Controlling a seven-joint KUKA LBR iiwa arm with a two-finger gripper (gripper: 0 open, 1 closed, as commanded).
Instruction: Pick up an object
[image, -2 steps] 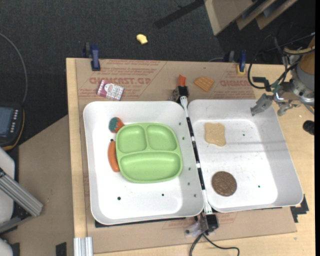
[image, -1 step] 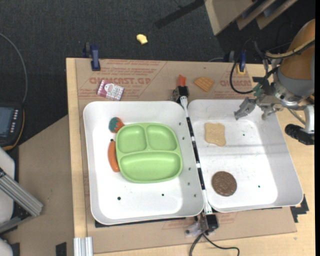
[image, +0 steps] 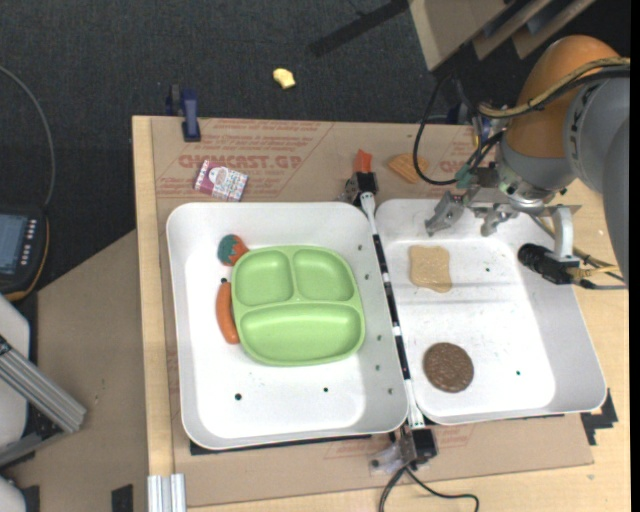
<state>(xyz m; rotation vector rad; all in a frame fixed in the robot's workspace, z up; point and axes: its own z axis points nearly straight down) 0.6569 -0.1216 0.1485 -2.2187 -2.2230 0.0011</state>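
Tool (image: 467, 215) at upper right of the frame, over the far rim of the right bin (image: 560, 385), fingers spread wide, nothing between them. Slice of bread (image: 430, 268) just below the tool in the right bin's upper left part, apart from the fingertips. Brown round patty (image: 448, 367) lower in the same bin. Green divided plate (image: 297, 304) in the left bin (image: 200, 380), with an orange sausage (image: 227, 311) along its left edge and a small teal-and-red item (image: 232, 248) at its upper left corner. Cardboard-covered tabletop (image: 280, 150) beneath both bins.
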